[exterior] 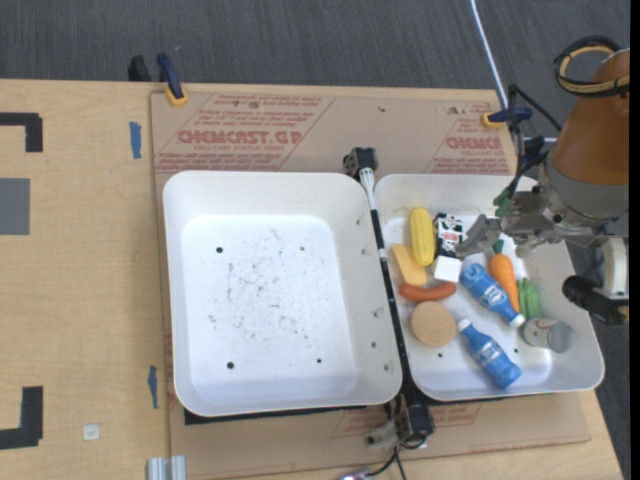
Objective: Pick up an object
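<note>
The gripper hangs over the far side of the right bin, jaws apart and holding nothing. Just near-right of it lies the carrot, its long axis running far to near, with a blue bottle touching its left side

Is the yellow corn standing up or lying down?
Lying down. The yellow corn lies flat on the floor of the right bin, its length showing from above, beside the hot dog.
</note>
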Motion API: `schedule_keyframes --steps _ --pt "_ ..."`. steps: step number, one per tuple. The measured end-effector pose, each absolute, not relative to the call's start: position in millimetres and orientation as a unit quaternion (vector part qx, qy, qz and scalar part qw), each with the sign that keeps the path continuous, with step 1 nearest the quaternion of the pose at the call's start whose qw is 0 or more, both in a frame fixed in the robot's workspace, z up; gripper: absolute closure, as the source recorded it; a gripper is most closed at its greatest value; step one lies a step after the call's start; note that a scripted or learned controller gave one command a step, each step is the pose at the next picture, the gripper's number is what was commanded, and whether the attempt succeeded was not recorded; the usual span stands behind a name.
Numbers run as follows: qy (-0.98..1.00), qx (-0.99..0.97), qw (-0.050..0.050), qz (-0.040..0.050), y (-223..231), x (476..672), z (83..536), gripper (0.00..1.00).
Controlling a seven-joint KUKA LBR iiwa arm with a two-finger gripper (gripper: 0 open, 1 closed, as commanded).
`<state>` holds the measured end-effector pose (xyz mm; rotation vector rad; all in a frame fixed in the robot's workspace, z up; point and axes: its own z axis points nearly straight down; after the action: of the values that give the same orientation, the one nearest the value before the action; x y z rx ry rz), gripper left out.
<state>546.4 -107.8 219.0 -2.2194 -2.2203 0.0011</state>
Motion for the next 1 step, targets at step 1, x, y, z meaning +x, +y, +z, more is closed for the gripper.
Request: schedule_keyframes --steps 1 --pt "-0.728 -0.685 -0.001 -0.0001 -145.8 552.2 107.7 0.00"
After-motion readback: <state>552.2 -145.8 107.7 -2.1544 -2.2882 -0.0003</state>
